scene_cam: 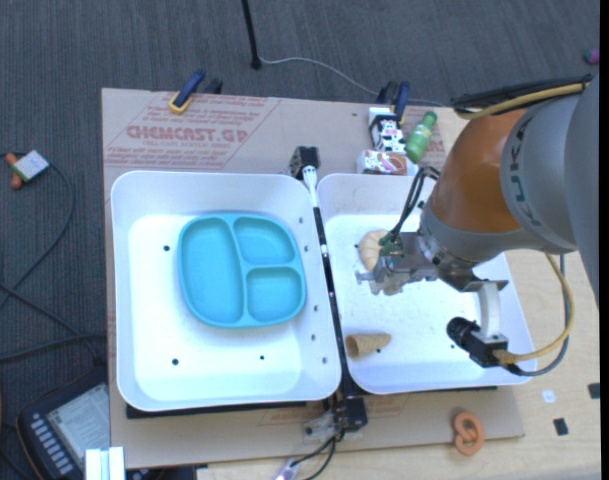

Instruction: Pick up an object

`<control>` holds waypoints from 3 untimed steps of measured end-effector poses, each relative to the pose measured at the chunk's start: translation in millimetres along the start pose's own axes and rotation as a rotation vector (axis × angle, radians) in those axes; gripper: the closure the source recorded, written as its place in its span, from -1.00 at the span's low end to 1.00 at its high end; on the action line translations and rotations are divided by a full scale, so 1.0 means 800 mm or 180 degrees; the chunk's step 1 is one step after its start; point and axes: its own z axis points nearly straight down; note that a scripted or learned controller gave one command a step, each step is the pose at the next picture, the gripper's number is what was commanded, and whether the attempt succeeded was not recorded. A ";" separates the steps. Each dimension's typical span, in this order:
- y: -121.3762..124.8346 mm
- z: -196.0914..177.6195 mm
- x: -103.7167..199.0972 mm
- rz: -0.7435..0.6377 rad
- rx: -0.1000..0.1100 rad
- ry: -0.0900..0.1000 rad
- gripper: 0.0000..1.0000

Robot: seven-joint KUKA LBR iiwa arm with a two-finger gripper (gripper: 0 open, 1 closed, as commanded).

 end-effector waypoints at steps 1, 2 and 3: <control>-0.038 -0.019 0.037 -0.0003 0.0004 0.0003 1.00; -0.038 0.000 0.040 0.0000 0.0006 -0.0001 1.00; -0.038 0.000 0.014 0.0003 0.0003 -0.0003 1.00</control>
